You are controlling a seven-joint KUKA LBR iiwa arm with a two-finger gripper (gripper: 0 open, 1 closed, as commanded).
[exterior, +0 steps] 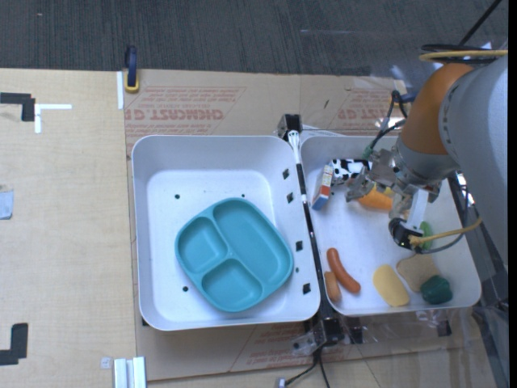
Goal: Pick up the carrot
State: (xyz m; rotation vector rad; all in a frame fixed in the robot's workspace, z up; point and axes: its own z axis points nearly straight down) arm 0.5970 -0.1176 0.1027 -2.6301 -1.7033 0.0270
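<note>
Wooden bench (65, 241) — two white bins side by side: left (153, 241), right (355, 297).

Right bin (464, 253) is pretty cramped — sausages (342, 272), yellow piece (391, 286) and green lump (437, 289) crowd the near edge, small box (322, 186) blocks the divider side — bare floor mid-bin is passable.

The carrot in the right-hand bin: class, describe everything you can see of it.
The orange, smooth, tapered carrot lies flat on the floor of the right shallow white bin, near its back. Only part shows: the grey arm's end effector sits directly over it, covering its upper side. Whether it is gripped cannot be told. Nothing else touches it.
</note>
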